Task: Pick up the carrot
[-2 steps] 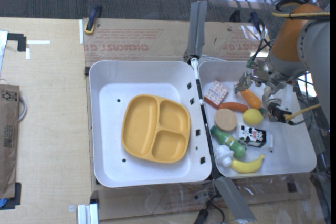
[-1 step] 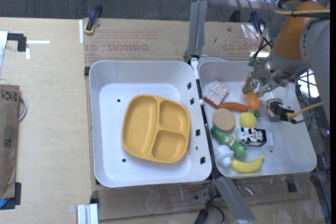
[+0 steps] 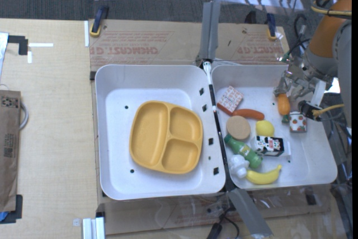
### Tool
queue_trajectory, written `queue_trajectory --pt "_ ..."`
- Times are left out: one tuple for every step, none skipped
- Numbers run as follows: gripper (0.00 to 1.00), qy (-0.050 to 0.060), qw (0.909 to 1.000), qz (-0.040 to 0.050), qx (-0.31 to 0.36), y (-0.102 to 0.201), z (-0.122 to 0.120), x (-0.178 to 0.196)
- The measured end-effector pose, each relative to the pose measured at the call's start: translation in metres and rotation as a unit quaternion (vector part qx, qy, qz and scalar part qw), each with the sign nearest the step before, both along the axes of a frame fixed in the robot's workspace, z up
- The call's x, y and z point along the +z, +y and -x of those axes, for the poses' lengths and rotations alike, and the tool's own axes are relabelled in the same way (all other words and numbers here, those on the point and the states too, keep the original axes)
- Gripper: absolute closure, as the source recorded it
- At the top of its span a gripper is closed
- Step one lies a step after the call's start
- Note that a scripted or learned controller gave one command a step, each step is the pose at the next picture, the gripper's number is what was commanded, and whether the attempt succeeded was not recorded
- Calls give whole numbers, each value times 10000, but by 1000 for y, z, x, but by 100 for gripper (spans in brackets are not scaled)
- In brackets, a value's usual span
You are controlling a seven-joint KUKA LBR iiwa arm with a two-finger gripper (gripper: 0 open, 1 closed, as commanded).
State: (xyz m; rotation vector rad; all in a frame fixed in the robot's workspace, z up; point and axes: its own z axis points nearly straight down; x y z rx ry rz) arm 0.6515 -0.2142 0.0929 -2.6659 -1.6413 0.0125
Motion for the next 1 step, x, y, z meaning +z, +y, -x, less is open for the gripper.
queue_trajectory --pt "100 -65 9875 25 1576 76 -6 150"
